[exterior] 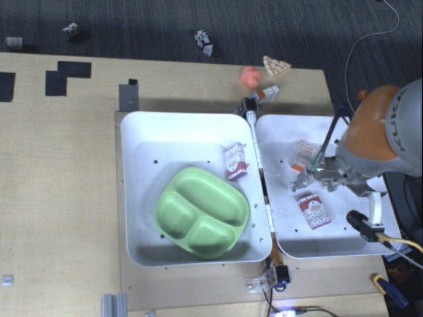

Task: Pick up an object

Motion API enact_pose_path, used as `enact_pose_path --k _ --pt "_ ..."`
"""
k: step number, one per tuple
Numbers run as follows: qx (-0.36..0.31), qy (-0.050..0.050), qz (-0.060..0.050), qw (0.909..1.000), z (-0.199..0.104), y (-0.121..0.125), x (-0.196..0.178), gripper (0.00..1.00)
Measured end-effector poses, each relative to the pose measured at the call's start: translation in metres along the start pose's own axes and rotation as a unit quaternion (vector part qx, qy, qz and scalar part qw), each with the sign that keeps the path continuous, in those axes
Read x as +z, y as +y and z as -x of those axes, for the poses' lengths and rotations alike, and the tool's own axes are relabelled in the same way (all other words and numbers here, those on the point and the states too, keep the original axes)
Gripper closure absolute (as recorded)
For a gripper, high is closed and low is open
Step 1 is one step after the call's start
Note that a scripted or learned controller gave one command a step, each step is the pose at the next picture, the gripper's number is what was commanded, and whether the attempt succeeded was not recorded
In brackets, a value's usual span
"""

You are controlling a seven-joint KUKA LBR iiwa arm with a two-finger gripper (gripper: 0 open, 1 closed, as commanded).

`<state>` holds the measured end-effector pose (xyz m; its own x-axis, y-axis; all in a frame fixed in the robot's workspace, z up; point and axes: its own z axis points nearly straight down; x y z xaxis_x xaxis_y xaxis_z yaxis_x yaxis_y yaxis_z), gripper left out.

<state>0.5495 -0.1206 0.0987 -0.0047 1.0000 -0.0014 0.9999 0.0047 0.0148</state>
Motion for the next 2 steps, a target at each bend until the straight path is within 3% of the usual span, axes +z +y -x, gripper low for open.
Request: enact_pose_path --k 1,2 --pt "0.000 0.001 -0.004 1.0000 -0.001 0.065 0.014 0.00" --pt "-0.002 0.000 -0.002 1.0000 -0.001 0.067 0.002 1.00"
